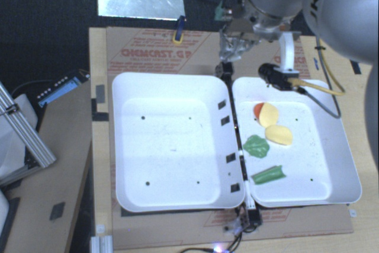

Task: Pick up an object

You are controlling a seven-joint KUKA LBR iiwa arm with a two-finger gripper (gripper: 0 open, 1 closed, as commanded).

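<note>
Two white bins side by side, the right bin (331,186) with two yellow pieces (273,124), one red piece (258,109), two green pieces (260,157), gripper (228,56) above the bins' far edge, grip can't be made out

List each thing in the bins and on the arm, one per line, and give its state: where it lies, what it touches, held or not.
Red piece: lying in right bin, tucked against upper yellow piece.
Upper yellow piece: lying loose, not held.
Lower yellow piece: lying loose, just below the upper one.
Green leaf: flat on bin floor.
Green pod: flat, apart from the rest.
Gripper: above the bins' far edge, holding nothing visible.
</note>
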